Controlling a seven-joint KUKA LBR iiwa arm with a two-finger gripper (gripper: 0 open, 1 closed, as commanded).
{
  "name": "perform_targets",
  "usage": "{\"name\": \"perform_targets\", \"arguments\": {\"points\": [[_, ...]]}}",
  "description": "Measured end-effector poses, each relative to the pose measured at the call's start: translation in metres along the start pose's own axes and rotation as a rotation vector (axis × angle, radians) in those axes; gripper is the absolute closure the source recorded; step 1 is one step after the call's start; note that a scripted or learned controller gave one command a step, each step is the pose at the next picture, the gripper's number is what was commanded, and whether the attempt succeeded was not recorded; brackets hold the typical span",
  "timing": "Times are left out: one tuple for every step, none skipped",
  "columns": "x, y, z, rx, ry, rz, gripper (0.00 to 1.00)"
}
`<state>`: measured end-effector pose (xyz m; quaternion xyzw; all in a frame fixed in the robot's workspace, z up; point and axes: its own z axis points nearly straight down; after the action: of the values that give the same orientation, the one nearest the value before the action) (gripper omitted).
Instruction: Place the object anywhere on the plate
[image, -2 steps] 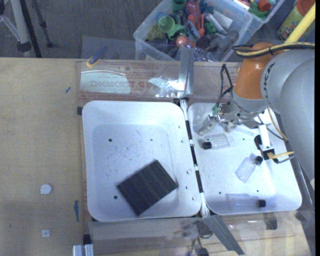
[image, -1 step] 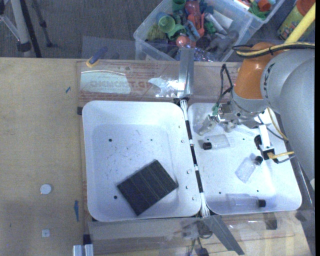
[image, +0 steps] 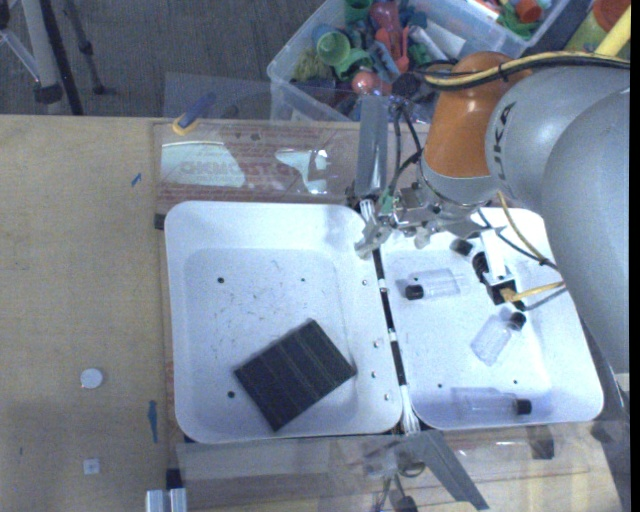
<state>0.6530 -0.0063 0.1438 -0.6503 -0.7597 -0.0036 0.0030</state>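
Observation:
A dark grey, ridged square plate (image: 295, 372) lies in the left bin (image: 200, 300), toward its front. Three small clear bottles with black caps lie in the right bin (image: 560, 400): one (image: 432, 287) near the back left, one (image: 495, 338) in the middle, and one (image: 488, 405) along the front wall. My gripper (image: 385, 228) hangs over the back end of the divide between the two bins, above and left of the nearest bottle. I see nothing held in it. The arm's grey body and orange band (image: 465, 120) cover the right bin's back right corner.
A clear tub of coloured toys (image: 380, 45) stands behind the bins. A transparent sheet (image: 250, 165) lies on the bench behind the left bin. Cables with a black and yellow piece (image: 500, 285) dangle over the right bin.

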Motion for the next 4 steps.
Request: {"name": "perform_targets", "arguments": {"points": [[0.068, -0.004, -0.041, -0.001, -0.010, -0.209, 0.00], [0.107, 0.011, 0.013, -0.003, -0.006, 0.149, 0.00], [0.143, 0.012, 0.056, -0.003, -0.009, -0.292, 0.00], [0.165, 0.011, 0.056, -0.003, -0.009, -0.475, 0.00]]}}
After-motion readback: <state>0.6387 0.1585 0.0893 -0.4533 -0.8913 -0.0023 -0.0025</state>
